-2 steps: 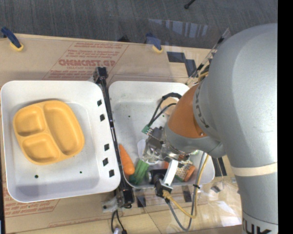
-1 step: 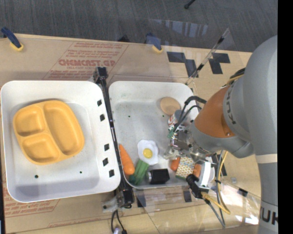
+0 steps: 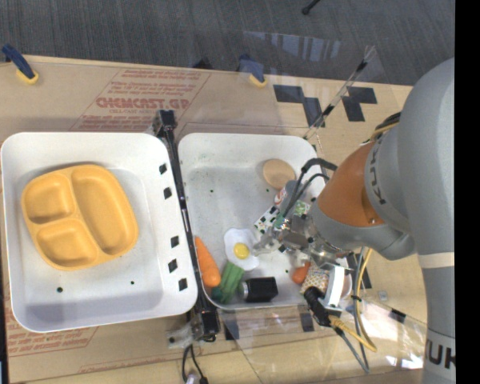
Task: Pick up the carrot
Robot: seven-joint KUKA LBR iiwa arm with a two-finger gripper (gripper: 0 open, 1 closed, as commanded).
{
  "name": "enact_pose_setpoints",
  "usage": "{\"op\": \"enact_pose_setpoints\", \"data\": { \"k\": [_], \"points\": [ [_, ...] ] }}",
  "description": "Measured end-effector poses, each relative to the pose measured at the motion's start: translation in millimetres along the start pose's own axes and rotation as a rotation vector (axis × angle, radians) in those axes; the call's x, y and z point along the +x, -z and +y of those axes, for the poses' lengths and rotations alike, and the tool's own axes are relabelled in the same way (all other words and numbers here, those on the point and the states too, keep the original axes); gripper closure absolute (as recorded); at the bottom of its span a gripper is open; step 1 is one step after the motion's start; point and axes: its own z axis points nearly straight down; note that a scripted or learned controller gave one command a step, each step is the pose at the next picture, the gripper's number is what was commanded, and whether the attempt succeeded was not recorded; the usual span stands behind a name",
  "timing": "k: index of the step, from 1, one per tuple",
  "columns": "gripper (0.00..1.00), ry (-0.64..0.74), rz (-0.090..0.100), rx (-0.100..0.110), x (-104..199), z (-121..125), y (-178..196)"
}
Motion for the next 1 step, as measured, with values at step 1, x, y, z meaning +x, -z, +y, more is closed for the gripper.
{"op": "enact_pose_setpoints", "data": {
  "k": [1],
  "points": [
    [0.00,-0.048,-0.002,0.001,44.9,7.0,29.8]
  ]
}}
